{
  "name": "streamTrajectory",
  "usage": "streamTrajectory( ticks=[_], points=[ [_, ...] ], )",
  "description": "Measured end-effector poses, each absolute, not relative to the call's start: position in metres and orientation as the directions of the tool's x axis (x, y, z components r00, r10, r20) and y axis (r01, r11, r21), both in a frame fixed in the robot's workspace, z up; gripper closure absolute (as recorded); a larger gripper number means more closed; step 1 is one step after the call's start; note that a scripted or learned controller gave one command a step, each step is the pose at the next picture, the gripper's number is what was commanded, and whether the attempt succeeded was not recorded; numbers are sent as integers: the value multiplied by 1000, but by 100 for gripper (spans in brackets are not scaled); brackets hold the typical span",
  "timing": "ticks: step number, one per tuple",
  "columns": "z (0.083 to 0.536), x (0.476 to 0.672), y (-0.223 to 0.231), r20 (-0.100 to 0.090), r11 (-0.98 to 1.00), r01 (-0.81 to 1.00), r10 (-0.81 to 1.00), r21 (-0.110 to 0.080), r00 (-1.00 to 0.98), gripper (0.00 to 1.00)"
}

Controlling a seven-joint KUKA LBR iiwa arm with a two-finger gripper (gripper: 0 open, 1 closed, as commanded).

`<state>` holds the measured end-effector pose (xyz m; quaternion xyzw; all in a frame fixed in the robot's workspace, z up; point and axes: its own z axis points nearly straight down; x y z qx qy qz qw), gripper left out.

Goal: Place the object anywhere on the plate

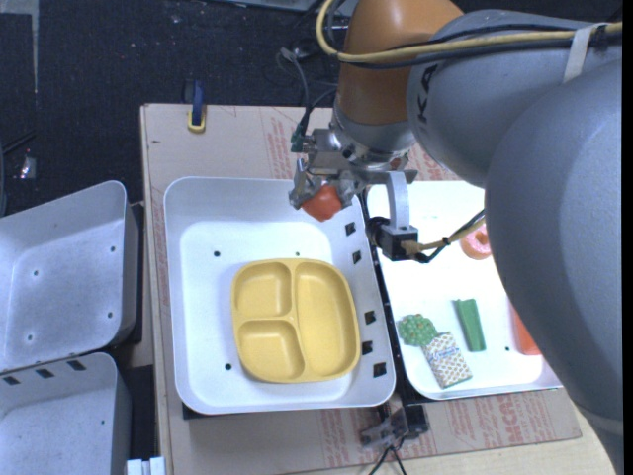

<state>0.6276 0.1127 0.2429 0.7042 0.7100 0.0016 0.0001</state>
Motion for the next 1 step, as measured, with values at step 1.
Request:
streamTrajectory(
  ticks=[1],
  points=[
    [242, 627, 109, 0, 3, 1000, 1000, 0, -3, 0]
  ],
)
